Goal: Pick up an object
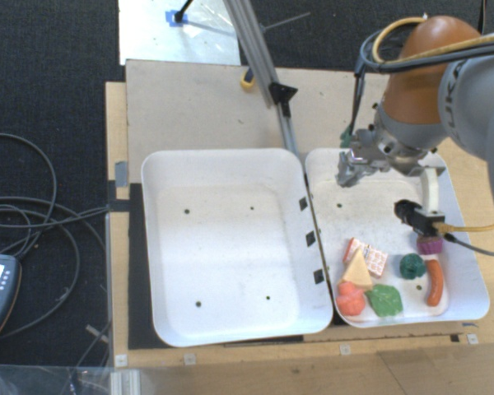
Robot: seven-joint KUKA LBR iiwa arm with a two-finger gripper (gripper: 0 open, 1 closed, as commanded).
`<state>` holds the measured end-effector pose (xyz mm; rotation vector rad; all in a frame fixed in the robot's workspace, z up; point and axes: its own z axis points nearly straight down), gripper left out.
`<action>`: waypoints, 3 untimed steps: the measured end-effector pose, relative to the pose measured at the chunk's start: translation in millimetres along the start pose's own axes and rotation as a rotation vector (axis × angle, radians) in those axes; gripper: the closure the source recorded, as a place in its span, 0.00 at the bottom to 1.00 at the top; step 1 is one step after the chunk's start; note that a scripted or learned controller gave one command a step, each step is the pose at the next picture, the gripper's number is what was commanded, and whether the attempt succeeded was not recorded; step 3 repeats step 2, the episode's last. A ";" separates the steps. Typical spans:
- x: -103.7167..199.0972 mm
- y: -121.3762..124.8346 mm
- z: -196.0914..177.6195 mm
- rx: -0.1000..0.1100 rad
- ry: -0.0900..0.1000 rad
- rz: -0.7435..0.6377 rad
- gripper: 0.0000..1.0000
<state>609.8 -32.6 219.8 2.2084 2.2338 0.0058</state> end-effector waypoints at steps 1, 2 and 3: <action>54.8 4.3 -13.0 0.000 0.000 -0.001 1.00; 108.9 12.4 -2.3 0.001 0.000 0.000 1.00; 108.9 12.4 -2.3 0.001 0.000 0.000 1.00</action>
